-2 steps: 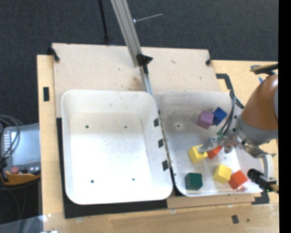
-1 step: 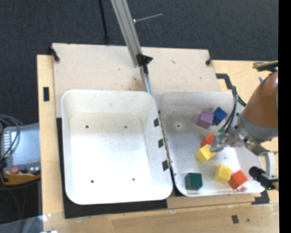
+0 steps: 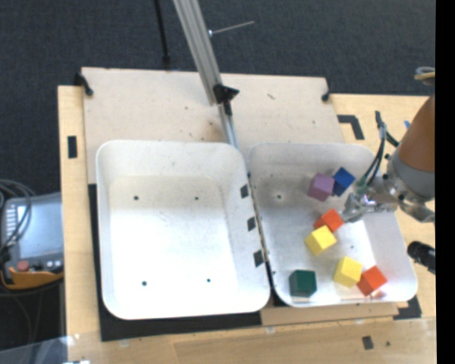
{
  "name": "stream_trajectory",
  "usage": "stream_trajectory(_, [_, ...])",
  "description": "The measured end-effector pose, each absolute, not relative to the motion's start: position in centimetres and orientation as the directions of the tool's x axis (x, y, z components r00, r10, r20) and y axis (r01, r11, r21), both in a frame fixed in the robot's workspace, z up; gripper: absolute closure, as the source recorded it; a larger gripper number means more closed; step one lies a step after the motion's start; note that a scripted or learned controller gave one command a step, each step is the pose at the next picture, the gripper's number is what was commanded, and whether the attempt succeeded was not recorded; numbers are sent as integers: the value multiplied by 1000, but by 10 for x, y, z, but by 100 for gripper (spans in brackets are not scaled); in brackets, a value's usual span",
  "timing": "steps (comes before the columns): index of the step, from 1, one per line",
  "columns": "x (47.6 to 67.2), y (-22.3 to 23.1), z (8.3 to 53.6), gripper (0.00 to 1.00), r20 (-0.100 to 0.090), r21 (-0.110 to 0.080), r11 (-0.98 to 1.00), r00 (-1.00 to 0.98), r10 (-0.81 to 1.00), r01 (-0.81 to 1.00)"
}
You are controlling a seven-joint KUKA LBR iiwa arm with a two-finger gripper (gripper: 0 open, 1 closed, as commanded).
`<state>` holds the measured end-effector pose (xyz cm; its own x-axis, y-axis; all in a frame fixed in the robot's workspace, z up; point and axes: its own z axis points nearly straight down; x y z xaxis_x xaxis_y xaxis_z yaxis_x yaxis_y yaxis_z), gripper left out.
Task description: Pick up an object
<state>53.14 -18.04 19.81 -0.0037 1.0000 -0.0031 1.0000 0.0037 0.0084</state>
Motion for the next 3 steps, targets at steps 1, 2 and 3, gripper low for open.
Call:
stream_trajectory(1, [531,-182,242,100,-3,7,5,-5,1000,1000])
stream_trajectory(2, [532,-183,260,100,-1,4,6,-6,1000,1000])
stream_trajectory(3, [543,-133,264,100,0,4,8,-8,1000,1000])
